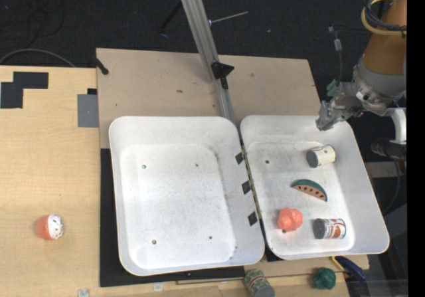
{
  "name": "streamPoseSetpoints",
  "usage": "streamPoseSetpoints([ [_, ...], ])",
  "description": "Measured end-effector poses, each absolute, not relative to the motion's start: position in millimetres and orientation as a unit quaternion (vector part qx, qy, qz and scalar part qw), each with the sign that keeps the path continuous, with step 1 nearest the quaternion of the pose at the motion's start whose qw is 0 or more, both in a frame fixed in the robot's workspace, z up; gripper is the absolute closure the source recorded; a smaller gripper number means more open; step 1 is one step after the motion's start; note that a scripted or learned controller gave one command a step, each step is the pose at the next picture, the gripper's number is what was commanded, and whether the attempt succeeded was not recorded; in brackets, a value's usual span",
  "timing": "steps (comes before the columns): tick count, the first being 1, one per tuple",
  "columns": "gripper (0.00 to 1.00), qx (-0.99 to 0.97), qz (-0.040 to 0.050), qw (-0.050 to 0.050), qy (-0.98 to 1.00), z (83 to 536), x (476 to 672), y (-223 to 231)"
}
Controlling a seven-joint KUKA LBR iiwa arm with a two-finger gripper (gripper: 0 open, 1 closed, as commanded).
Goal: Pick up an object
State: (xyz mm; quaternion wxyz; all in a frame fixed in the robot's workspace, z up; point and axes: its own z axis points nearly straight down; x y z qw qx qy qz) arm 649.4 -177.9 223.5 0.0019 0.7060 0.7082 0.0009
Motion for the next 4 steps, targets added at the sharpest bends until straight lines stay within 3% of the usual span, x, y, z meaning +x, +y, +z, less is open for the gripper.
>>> streamPoseSetpoints([
  [1,1.00,0.706,0.0000,-0.002,0.709,234,629.2,-127],
  [4,1.00,0.706,-0.0014,-0.003,0.709,211,556.9,26],
])
